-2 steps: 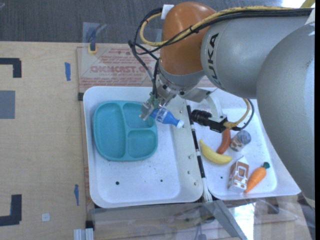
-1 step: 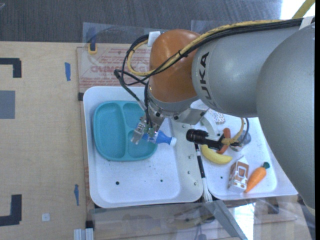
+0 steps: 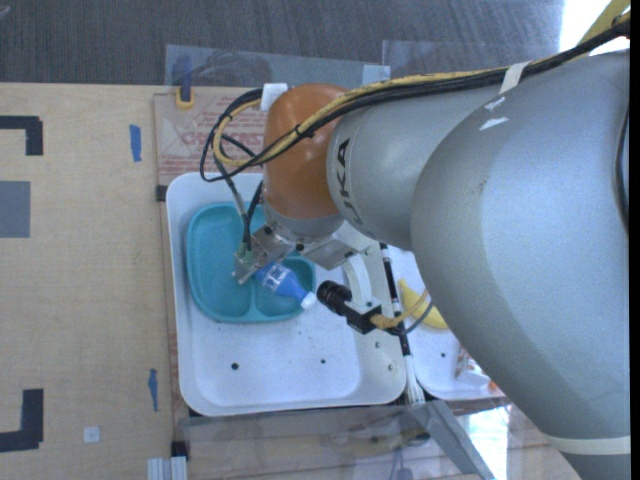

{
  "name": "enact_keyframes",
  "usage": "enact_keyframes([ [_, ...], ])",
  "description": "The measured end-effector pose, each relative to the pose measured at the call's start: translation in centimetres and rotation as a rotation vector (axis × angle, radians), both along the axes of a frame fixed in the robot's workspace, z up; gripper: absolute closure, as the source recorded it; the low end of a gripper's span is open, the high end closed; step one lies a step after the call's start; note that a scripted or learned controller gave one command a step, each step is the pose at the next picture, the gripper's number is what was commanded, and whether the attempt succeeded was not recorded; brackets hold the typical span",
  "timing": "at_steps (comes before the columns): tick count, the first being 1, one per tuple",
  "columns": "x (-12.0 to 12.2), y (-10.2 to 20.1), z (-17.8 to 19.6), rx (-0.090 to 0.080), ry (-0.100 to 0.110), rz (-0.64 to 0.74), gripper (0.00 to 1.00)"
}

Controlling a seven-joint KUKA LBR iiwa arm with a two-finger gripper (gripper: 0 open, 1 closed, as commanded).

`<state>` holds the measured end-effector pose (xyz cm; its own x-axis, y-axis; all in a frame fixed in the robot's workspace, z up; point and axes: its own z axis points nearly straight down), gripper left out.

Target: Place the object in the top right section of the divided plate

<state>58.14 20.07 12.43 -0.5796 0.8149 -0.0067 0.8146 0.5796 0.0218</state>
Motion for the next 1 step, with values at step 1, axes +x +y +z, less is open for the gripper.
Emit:
enact_keyframes([
  [1, -0.13, -0.1, -0.51, -0.004, 0.005, 0.001, 0.0],
])
